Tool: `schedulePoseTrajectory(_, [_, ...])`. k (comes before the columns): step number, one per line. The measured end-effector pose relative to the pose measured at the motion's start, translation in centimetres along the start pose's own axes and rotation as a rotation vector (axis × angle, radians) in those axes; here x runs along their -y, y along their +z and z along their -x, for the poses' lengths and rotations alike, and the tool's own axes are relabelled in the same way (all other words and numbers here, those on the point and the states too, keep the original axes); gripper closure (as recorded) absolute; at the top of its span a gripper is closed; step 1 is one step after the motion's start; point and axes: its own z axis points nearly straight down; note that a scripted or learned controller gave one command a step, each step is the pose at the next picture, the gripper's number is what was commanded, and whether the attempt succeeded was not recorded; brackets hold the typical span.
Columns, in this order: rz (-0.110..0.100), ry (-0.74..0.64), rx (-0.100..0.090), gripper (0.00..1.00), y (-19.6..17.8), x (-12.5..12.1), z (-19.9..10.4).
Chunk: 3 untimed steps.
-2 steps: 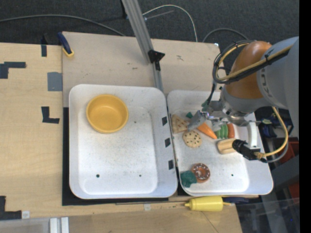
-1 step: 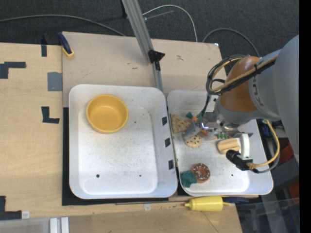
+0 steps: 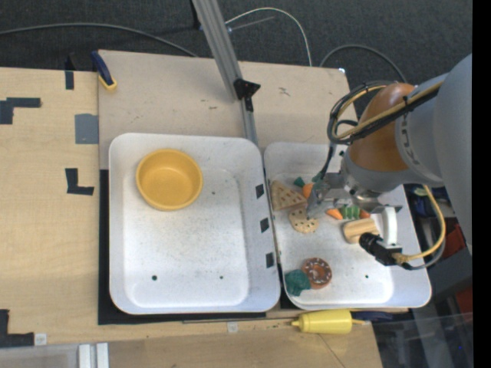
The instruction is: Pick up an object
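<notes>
My gripper (image 3: 316,196) hangs low over the upper middle of the right bin (image 3: 399,282), reaching in from the right. Just beside it lie a small orange carrot piece (image 3: 308,189), a tan triangular cracker (image 3: 285,196) and a round cookie (image 3: 304,223). To its right are another orange piece (image 3: 334,214) and a green bit (image 3: 354,211), partly under the wrist. A tan wooden cylinder (image 3: 357,230) lies below the wrist. Near the bin's front sit a sprinkled donut (image 3: 316,271) and a green lump (image 3: 297,282).
The left bin (image 3: 192,274) holds a yellow bowl (image 3: 169,179) at its upper left. A yellow bottle (image 3: 326,322) lies on the bench's front edge below the right bin. A slanted metal pole (image 3: 222,44) rises behind the bins. A black cable (image 3: 399,261) loops off the wrist.
</notes>
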Motion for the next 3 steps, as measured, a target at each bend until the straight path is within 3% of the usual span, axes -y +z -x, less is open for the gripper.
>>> schedulePoseTrajectory(2, [0.008,0.001,0.001,1.0,-11.3,-0.8,-0.4])
schedulePoseTrajectory(3, [0.002,-0.003,-0.001,1.0,-11.7,-0.1,-4.8])
